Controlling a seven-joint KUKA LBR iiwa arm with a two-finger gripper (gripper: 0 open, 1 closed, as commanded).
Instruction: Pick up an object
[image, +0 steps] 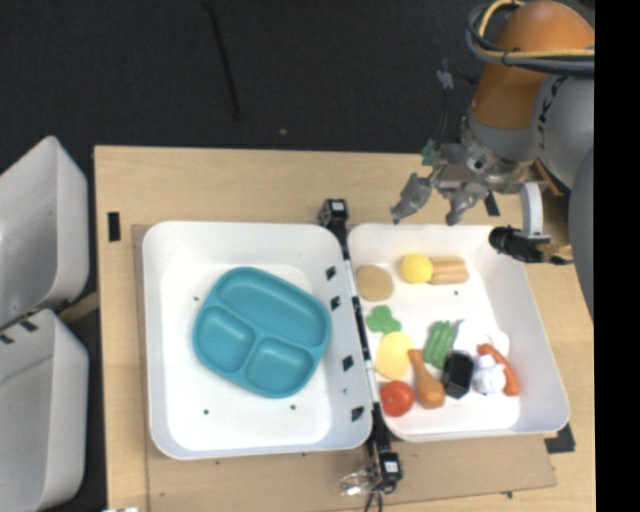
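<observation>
Camera view gives us the gripper (433, 202) above the far rim of the right bin (530, 385), fingers apart and clamped on nothing. At 6 o'clock from it, near, we see one yellow lemon (416, 267), round and glossy, touching one tan bread roll (449, 270). We count two bins; the left bin (170, 400) holds one blue divided plate (262, 331).
</observation>
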